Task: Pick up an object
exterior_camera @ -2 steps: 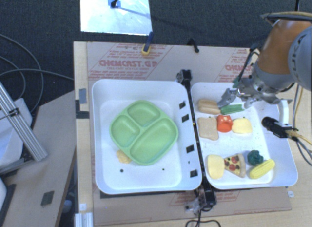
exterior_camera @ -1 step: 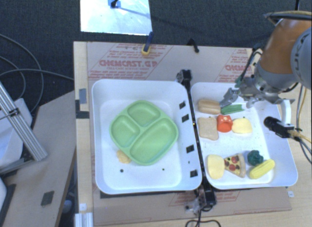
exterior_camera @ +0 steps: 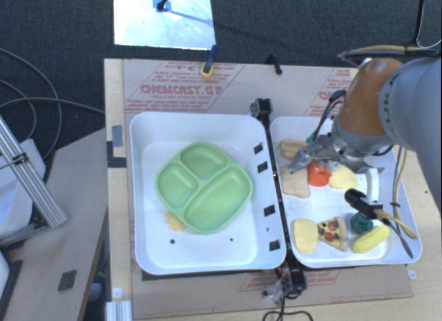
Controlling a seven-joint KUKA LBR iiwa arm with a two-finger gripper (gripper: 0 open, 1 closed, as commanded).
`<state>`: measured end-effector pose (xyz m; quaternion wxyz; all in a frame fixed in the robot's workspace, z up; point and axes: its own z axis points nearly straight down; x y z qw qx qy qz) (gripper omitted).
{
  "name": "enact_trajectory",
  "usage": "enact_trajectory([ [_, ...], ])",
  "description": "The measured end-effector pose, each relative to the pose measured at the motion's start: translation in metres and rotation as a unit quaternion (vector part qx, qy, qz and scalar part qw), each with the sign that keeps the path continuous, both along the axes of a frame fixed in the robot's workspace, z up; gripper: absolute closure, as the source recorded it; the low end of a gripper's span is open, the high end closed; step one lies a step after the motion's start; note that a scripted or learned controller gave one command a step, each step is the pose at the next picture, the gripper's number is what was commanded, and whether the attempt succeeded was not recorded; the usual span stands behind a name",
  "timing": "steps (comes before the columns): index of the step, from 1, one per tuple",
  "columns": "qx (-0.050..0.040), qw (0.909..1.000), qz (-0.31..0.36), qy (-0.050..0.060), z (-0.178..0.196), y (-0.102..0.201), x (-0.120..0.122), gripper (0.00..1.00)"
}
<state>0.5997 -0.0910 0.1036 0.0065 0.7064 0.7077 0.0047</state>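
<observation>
My tool is down in the right bin, near its upper left part, and I cannot tell from this slanted view how it is set, since the grey wrist and orange band of the arm crowd over it. Just beside the tool's tip sits a small orange-red piece, with a tan bread-shaped piece touching it on the left and another tan piece a little above. A pale yellow piece lies just right of the orange-red one. Lower in the same bin I see a yellow round piece, a pizza slice against it, a dark green item and a yellow-green banana-like piece. Across the divider, the left bin carries a green sectioned plate, with a small tan bit peeking from under its lower left edge. Both bins rest on the cardboard-covered bench.
</observation>
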Motion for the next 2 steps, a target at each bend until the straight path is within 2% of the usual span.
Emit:
enact_trajectory([
  [1, -0.0025, 1.0, -0.003, 0.002, 0.038, -0.095, 0.048, 0.0],
  [2, 0.0012, 1.0, 0.003, 0.005, 0.067, -0.042, 0.071, 0.0],
])
